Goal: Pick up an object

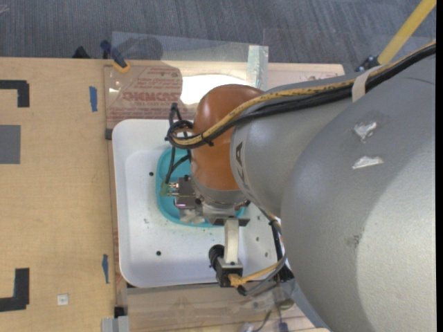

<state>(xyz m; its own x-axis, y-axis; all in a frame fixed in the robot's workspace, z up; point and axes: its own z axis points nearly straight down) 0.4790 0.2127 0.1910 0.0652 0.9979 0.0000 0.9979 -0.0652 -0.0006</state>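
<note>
The big grey arm (346, 192) sweeps in from the right and swallows most of the frame; its orange band (218, 140) sits right over the middle of the white bin (135, 206), with a yellow-and-black cable (277, 99) looped across it and curling off the band's left side; under the band the wrist drops straight down into the bin, and the gripper (185, 198) is down there at the bin floor, mostly buried beneath its own mount; whether the claw is spread or pinched together I cannot tell from here; right beneath and around it lies the teal object (168, 185), a flat rounded shape on the bin's white floor, its left edge curving out past the gripper, the rest covered by the wrist and band, so its full outline is hard to make out; it seems to touch or sit just under the gripper, but no part of it can be seen between fingers; the bin's right side is cut off by the arm; a clear plastic sheet (149, 88) with red lettering lies at the bin's far edge; the tan bench (52, 185) spreads out to the left.
</note>
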